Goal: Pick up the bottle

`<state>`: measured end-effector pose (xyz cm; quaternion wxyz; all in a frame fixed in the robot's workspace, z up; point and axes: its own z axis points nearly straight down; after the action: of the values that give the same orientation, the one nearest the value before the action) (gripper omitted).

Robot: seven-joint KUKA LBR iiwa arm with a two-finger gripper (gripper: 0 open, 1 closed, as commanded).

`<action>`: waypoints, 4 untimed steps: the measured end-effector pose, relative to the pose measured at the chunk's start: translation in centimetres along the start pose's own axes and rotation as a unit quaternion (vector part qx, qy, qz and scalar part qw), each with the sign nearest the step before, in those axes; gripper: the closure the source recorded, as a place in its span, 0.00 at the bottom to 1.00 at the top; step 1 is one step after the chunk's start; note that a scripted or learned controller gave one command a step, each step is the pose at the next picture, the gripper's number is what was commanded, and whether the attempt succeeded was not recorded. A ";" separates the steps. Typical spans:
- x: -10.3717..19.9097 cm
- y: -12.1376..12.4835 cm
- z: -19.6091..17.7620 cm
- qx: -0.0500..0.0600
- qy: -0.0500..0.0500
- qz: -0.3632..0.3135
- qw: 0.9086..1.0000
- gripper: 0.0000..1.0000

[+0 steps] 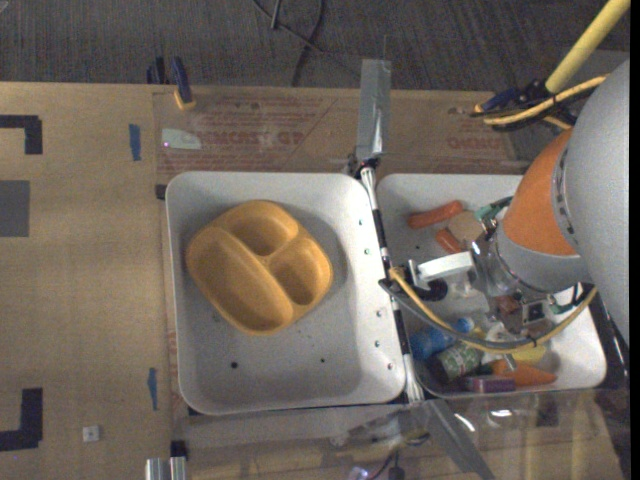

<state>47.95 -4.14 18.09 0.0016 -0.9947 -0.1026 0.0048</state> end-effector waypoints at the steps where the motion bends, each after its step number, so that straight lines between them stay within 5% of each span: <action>1: 7.4 -0.9 -0.1 -0.001 0.001 0.000 1.000 0.00; 2: 3.3 -6.7 0.0 -0.001 0.000 -0.074 0.997 0.00; 3: 2.1 -7.6 0.0 -0.001 0.000 -0.199 0.980 0.00; 4: 0.6 -3.1 -0.4 0.000 0.000 -0.176 0.984 0.00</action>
<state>47.93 -1.03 18.53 0.0020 -0.9612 -0.2757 0.0044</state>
